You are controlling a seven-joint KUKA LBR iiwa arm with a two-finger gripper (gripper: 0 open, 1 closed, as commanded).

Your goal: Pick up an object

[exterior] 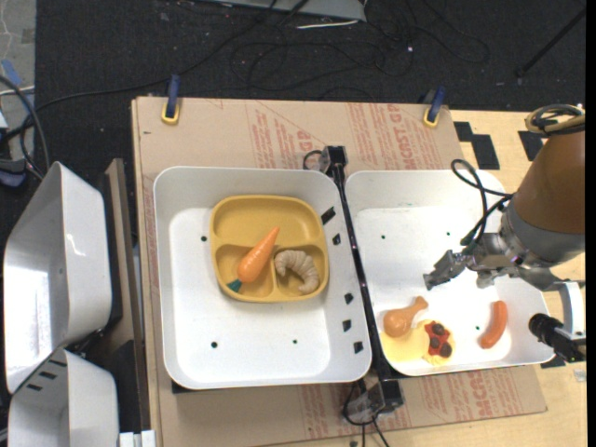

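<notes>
White bin (391,194) holds a drumstick (404,318) just below the empty, apparently open end effector (447,270), where an off-centre descent could nudge it aside.

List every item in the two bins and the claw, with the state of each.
Carrot: lying tilted across the yellow plate in the left bin.
Shrimp: curled in the plate's lower right compartment.
Drumstick: lying flat in the right bin.
Sausage: lying flat, right bin.
Pizza slice: flat near the right bin's front edge.
Claw: above the right bin, holding nothing.
</notes>
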